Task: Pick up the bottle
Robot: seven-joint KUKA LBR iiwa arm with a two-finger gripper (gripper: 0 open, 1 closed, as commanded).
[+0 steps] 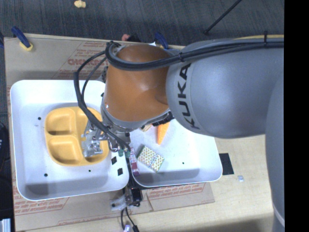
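The bottle cannot be made out; it may be lying hidden under the arm (pixel 145 91). The gripper (pixel 94 144) is being held over the yellow tray (pixel 60 134) in the left bin (pixel 24 129), its grasp undeterminable. Lifting is not yet evidenced.

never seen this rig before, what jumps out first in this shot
The big grey arm with its orange band fills the middle, reaching in from the right. Under it, a yellow divided tray lies in the left bin; an orange carrot-like piece lies in the right bin.
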